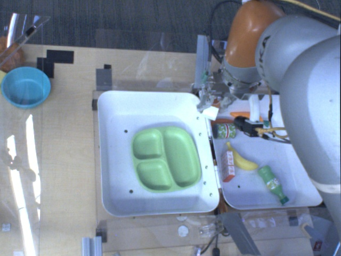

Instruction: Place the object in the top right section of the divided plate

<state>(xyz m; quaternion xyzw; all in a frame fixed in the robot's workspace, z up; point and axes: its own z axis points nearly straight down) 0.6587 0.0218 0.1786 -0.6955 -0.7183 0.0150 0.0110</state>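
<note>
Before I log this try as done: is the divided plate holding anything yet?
Empty. All three sections of the green divided plate in the left bin show bare green.

A blue bowl sits far left on the wooden bench, while the right white bin holds a banana, a green bottle and a small can.

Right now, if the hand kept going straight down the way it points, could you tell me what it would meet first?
Probably the small white object just under the hand, near the rim between the two bins. Depth is hard to judge from above, so it may land on the rim instead.
</note>
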